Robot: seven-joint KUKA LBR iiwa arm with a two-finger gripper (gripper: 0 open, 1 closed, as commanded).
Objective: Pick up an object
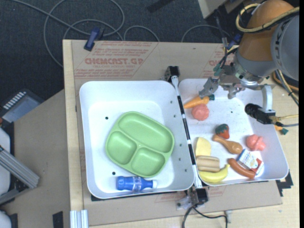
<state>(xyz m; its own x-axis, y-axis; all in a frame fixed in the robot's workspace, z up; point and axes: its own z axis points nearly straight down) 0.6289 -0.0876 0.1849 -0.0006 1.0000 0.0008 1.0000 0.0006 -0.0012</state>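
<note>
- The tool (219,88) hangs over the far end of the right bin (280,167), its two fingers spread apart with nothing between them.
- A toy carrot (196,101) lies just beside the left finger (207,87), its orange body pointing toward the divider between the bins; whether they touch I cannot tell.
- A pink ball (201,112) sits just below the carrot, near the tool but apart from it.
- Farther toward the near end — well apart from the tool — lie a drumstick (228,145), a pink lump (255,142), a banana (213,175), a bread roll (208,163) and a hot dog (241,168).
- The left bin (90,127) holds a green divided plate (138,144) and a blue bottle (134,183).
</note>
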